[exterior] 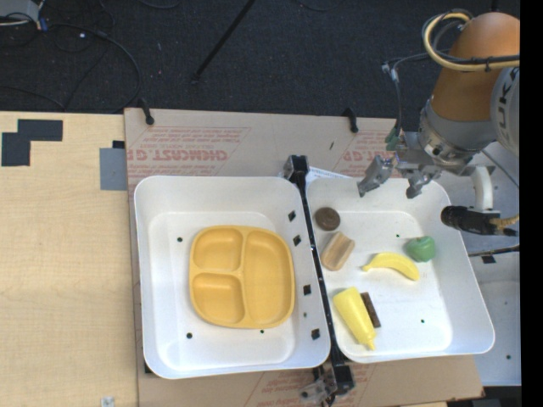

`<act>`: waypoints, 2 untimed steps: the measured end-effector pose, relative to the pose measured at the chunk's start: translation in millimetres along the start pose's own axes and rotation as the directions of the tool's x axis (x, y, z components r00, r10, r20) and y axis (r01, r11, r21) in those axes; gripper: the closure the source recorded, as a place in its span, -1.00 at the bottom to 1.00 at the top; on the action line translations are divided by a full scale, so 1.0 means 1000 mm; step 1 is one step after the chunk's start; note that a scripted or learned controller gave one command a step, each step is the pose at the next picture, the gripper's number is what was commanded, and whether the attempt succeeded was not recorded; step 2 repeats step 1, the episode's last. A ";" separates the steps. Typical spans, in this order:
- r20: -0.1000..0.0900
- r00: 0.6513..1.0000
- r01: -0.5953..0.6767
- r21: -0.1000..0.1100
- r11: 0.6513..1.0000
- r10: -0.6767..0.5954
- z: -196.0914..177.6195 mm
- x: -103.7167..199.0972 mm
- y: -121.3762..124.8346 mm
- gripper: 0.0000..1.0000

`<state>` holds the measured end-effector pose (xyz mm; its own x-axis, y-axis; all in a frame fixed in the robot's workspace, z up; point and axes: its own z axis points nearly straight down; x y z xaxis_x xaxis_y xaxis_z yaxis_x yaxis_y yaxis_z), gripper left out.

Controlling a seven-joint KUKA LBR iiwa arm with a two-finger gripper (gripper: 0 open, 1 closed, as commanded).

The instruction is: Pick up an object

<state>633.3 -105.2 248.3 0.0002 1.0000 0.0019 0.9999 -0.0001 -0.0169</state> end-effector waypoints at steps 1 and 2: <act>0.001 1.000 0.002 -0.011 1.000 -0.002 -0.007 0.000 0.002 -1.00; 0.001 1.000 0.002 -0.011 1.000 -0.002 -0.007 0.000 0.002 -1.00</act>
